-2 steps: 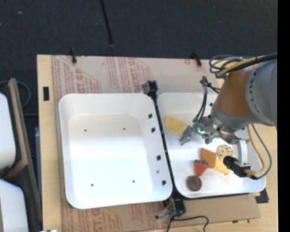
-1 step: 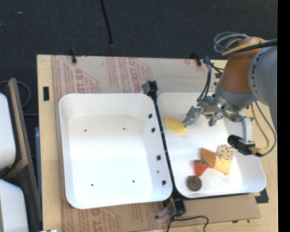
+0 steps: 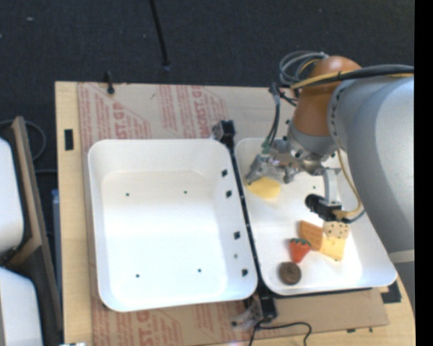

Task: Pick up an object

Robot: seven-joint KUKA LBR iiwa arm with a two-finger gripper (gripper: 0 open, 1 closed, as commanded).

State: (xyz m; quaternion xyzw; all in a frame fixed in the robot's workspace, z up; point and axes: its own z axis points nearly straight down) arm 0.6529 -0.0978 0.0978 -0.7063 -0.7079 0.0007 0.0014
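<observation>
**Hand low over the yellow piece, grip unproven**

From where I stand, the likeliest slip is a close on nothing. The hand [image 3: 273,170] sits right at the pale yellow lump [image 3: 265,188], which lies in the right bin [image 3: 361,269] just under and a touch in front of the fingertips, close to the raised wall where the two bins meet. That lump looks low and rounded, so I'd guess the fingers could ride over its top or nudge it sideways instead of bracketing it. The wall just beside the hand is another worry: a finger coming down on the rim would block the close or push the bin across the worktop [image 3: 166,110].

As for the hand itself, the fingers appear splayed apart, pointing down toward the lump, and nothing is seen between them. Whether a tip is touching the lump or merely hanging above it I cannot tell from this slant.

Well clear of the hand, toward the near edge of the same bin, lie an orange wedge [image 3: 311,233], a yellow dotted block [image 3: 335,239], a small red piece [image 3: 299,250] and a dark round thing [image 3: 289,272]. The left bin [image 3: 101,193] sits on the far side of the shared wall.
</observation>
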